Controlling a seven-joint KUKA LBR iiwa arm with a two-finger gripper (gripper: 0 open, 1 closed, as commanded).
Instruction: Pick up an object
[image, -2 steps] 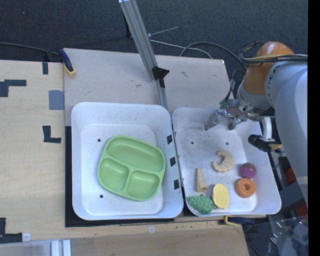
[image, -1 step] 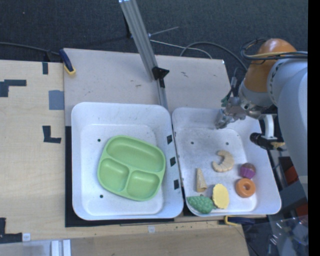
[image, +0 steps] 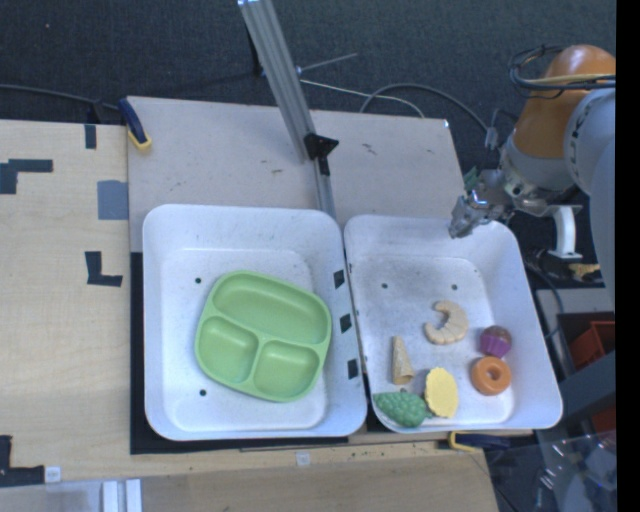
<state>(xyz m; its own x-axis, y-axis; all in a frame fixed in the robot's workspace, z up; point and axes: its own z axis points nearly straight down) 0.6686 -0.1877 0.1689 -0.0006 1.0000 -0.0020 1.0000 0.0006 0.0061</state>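
Table (image: 250, 165) carries two white bins. Hand (image: 466, 221) hovers at right bin (image: 372, 250) rim, about 1 o'clock; grip state: cannot tell (too small, blurred). Croissant (image: 447, 323), cone (image: 401, 361), purple piece (image: 495, 341), orange ring (image: 491, 375) crowd 5 o'clock. Risk: tight cluster, hand nudges neighbour, grasp slips.

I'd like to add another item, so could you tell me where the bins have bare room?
Right bin: bare floor between the gripper and the croissant; crowded along its near edge. Left bin: a bare strip around the green tray, widest on the far side.
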